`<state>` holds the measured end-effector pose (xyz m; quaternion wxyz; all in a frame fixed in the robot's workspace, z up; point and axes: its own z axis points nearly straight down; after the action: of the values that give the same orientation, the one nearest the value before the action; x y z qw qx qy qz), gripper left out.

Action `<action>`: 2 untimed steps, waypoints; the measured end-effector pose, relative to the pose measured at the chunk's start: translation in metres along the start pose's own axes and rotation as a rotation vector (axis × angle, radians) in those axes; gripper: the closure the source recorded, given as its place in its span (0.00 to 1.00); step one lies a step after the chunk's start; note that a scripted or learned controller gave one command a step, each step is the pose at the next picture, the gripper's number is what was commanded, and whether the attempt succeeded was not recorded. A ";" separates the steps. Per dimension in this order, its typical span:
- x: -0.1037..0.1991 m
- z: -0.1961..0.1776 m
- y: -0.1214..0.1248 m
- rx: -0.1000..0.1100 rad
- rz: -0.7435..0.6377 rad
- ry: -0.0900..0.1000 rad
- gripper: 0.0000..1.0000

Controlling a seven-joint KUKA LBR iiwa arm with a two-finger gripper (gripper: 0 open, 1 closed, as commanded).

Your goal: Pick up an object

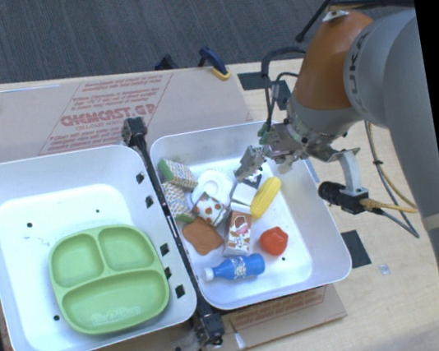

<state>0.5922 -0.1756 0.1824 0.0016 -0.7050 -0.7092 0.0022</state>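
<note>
The right bin [322, 228] holds a heap of toy food: a yellow corn cob [265, 196], a red tomato [274, 241], a blue bottle [237, 269] lying on its side, a small printed carton [239, 235], a brown slice [202, 236], a white cup [209, 186] and a green packet [175, 170]. My gripper [256, 166] hangs low over the bin's upper middle, just above the corn cob and a white block [241, 200]. Its fingers look spread, and I see nothing between them.
The left bin [6, 198] carries a green divided plate [107, 277]. A black clamp strip [159, 214] runs between the bins. Printed cardboard [108, 110] lies behind them, held by blue clips. The arm's body and cables occupy the right side.
</note>
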 end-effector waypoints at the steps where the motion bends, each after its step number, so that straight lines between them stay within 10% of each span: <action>1: -0.025 0.079 0.057 -0.002 0.000 0.000 0.00; 2: -0.025 0.068 0.057 -0.001 -0.002 0.001 1.00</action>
<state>0.6492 -0.2005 0.1137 0.0017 -0.7042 -0.7100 0.0014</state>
